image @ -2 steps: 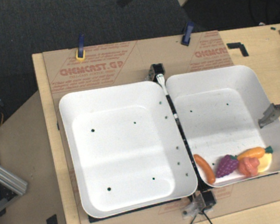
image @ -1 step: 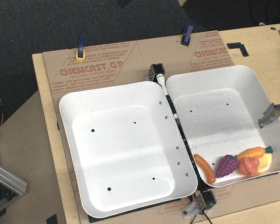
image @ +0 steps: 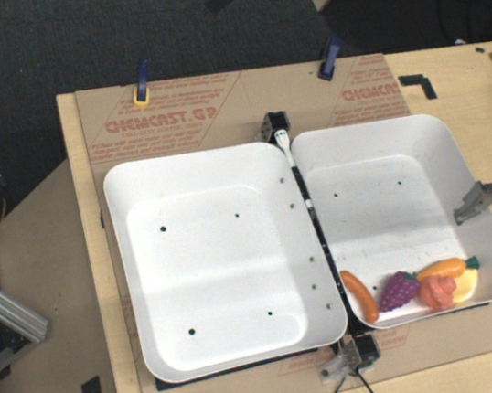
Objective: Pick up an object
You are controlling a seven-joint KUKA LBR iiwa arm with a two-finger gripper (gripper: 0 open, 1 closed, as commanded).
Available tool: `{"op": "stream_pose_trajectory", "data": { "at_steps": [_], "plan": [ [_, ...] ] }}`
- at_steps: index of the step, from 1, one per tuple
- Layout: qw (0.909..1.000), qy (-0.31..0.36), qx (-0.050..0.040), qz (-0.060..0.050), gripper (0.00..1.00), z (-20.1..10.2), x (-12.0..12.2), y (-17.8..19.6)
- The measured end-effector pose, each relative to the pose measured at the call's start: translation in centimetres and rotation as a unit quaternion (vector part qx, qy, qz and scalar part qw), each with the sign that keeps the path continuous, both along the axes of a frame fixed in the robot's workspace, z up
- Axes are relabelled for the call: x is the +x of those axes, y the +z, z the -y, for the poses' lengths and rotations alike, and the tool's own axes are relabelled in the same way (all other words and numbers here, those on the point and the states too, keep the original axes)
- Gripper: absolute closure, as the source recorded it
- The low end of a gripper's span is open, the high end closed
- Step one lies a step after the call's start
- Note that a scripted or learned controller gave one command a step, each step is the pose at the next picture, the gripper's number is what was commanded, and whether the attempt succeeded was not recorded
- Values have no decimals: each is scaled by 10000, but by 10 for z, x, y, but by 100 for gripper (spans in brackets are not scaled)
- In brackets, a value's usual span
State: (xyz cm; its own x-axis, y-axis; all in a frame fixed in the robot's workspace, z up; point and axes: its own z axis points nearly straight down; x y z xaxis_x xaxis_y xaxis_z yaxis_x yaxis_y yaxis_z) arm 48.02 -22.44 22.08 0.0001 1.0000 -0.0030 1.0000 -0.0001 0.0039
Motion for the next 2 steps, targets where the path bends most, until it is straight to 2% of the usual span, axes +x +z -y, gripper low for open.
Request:
{"op": "stream_pose_trajectory", "data": {
  "at_steps": [2],
  "plan": [
    [10000,0,0,0,0,0,0,0]
  ]
}}
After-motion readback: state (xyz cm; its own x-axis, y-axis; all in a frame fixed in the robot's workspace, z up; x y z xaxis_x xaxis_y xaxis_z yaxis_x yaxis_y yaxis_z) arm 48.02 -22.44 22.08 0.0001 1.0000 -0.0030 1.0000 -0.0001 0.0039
